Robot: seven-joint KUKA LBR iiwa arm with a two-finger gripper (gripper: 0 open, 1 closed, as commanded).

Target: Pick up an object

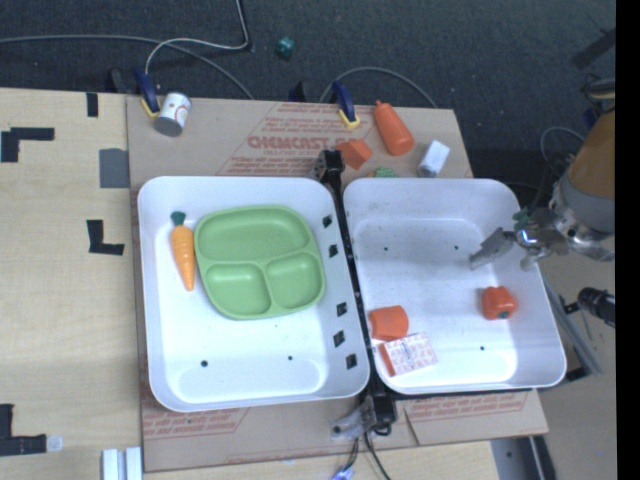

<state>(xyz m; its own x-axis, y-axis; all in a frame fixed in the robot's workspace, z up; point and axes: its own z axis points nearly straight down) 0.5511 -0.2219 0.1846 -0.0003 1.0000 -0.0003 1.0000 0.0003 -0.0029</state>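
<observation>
The right bin (450, 218) holds a small red-orange block (497, 302) near its right wall. An orange block (389, 321) lies near its left wall, and a red-and-white patterned packet (408, 353) lies just below that. My gripper (502, 260) hangs over the right side of this bin, above and slightly left of the red-orange block and apart from it. It is open, one grey finger (487, 250) slanting down-left, with nothing between the fingers. The left bin (240, 373) holds a green divided plate (262, 260) and a toy carrot (182, 251).
Behind the bins, on the cardboard, lie an orange bottle-shaped toy (393, 128), a small orange piece (355, 153), a white cube (434, 156) and a small can (173, 113). Black clips line the wall between the bins (345, 268). Cables run across the dark floor beyond.
</observation>
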